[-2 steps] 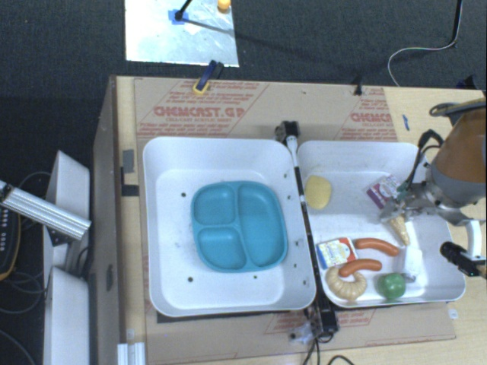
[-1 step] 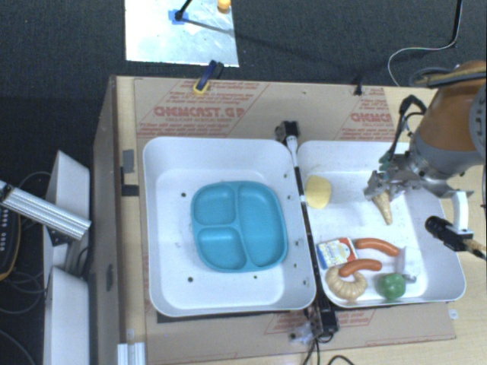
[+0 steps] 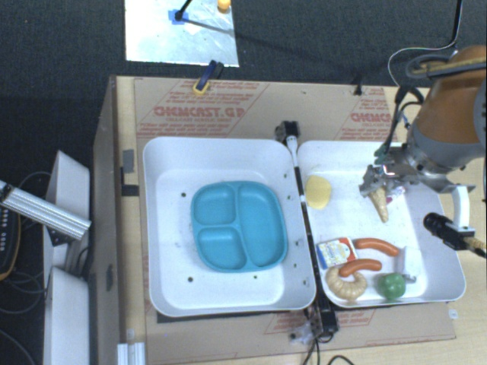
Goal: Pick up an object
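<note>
My gripper (image 3: 378,181) hangs over the upper middle of the right bin (image 3: 449,280). A tan cone-shaped toy (image 3: 380,206) pokes out from right under it, pointing toward the bin's front; its wide end is hidden by the gripper, so whether it is gripped is unclear. A yellow rounded piece (image 3: 319,192) lies left of the gripper by the bin's left wall. At the front of this bin are two orange sausages (image 3: 377,245) (image 3: 359,266), a pale pastry ring (image 3: 346,284), a green pepper (image 3: 391,285) and a small red-white-blue packet (image 3: 333,251).
The left bin (image 3: 171,204) holds a blue divided plate (image 3: 238,226). A clamp (image 3: 289,134) sits where the two bins meet at the back. A black part on the arm (image 3: 445,230) juts over the right bin's right rim.
</note>
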